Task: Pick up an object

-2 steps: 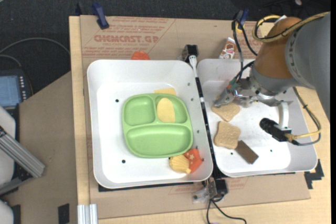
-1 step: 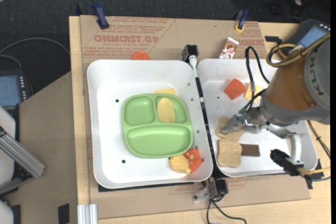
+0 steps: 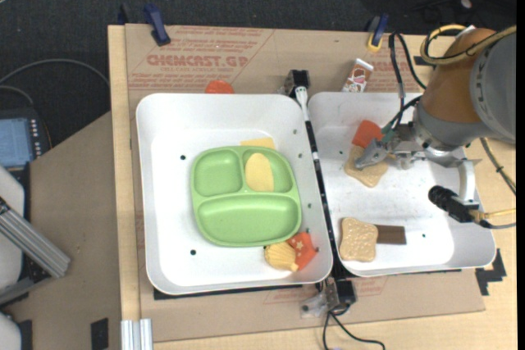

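Bins first: the left bin (image 3: 164,201) carries a green divided plate (image 3: 244,197) with a pale yellow piece (image 3: 259,172) in its upper right compartment, another yellow slab (image 3: 257,144) tucked just behind the plate, and a small heap of yellow and red toy food (image 3: 290,253) at the plate's lower right edge. The right bin (image 3: 459,246) is where the arm (image 3: 472,94) works, reaching in from the right with its orange band above the wrist.

The gripper (image 3: 376,156) sits low over a tan bread slice (image 3: 366,170) near the bin's upper left, with an orange-red block (image 3: 367,132) just beside it. Whether the fingers are spread or closed cannot be told at this slant, and nothing shows the slice pinched between them.

The bread slice looks like the likely target. It is flat, pale tan, roughly square with rounded corners, and lies tilted against the bin floor. It is probably a light, stiff toy, so weight should be no trouble; thinness is the difficulty, since a flat piece offers little to pinch from above. Taking it across two opposite edges seems best.

Nearer the front lie a speckled cracker (image 3: 358,239) touching a dark brown bar (image 3: 390,236).
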